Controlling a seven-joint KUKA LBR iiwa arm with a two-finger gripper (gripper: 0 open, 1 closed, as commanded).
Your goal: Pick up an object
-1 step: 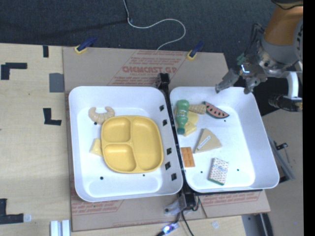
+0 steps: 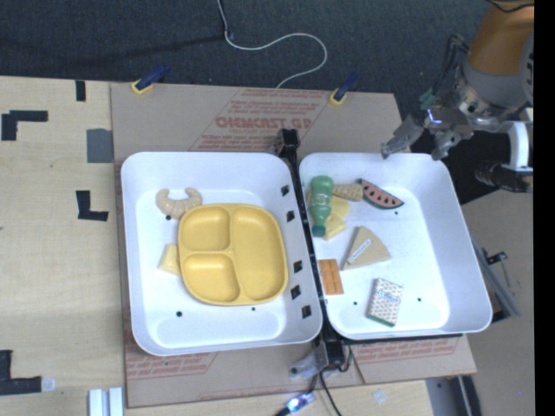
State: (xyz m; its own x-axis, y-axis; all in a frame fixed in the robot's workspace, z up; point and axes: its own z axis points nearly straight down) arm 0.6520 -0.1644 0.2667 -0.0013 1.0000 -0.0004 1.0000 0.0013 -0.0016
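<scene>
Above the right bin's [image 2: 451, 232] far edge, the pincer [image 2: 416, 141] hangs spread and holding nothing. It should drop straight onto the lone cheese wedge [image 2: 367, 248].

Two shallow white bins sit side by side on a brown cardboard sheet [image 2: 260, 120] with red printing, which lies on the pale wooden tabletop [image 2: 52, 232]; the left bin [image 2: 143, 180] is at the 9 o'clock side and the right bin [image 2: 451, 232] at the 3 o'clock side, their inner rims touching. Blue-and-yellow clamps [image 2: 149, 79] grip the cardboard's far edge toward 11 and 1 o'clock, and a thin white cable [image 2: 277, 42] loops over the dark carpet [image 2: 104, 16] at 12 o'clock. Black tape marks [image 2: 22, 121] lie on the tabletop toward 9 o'clock.
</scene>
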